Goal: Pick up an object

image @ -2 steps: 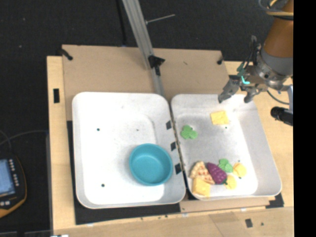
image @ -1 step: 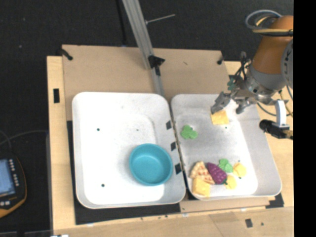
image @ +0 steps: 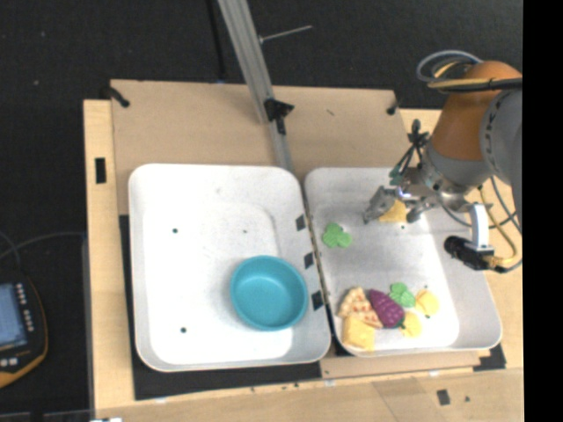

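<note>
Over the right shallow white plastic bin (image: 457, 319), the grey two-finger gripper (image: 392, 207) hangs with fingers spread around a small yellow object (image: 395, 211), which sits between them near the bin's upper edge.

Grey arm (image: 506, 139) with orange band, looped cables, seemingly dark metal tool (image: 393, 205).

Glossy teal plastic bowl (image: 267, 292); smooth white plastic bins (image: 211, 200).

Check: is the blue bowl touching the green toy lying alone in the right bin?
Apart. Camera view shows the bowl in the left bin, the green toy beyond the rims between.
</note>
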Robot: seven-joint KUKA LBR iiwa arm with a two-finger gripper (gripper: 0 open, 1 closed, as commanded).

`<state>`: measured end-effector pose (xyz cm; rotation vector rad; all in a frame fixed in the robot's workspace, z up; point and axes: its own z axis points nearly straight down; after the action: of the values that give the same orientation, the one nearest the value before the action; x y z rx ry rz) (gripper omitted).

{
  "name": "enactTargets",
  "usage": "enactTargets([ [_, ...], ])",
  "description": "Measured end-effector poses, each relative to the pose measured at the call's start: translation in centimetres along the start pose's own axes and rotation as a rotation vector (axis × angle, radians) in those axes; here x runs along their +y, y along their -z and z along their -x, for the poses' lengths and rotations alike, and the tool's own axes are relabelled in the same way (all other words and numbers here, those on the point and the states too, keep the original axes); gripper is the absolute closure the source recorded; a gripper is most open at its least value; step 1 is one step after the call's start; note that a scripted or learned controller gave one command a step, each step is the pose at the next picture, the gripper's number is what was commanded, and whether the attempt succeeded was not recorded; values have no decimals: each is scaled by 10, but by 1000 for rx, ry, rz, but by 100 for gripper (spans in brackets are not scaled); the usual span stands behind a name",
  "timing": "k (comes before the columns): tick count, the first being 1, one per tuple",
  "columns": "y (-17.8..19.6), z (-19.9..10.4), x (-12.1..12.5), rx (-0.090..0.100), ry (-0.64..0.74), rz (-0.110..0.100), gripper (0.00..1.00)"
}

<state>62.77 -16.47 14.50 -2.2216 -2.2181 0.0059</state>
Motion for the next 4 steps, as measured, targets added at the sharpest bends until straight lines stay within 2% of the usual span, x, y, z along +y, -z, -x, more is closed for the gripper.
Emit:
enactTargets([
  [1, -47, 1, -1, -1, -2, 1, 0],
  [2, -32, 2, 1, -1, -6, 9, 100],
  [4, 66, 20, -7, -1, 0, 6, 100],
])
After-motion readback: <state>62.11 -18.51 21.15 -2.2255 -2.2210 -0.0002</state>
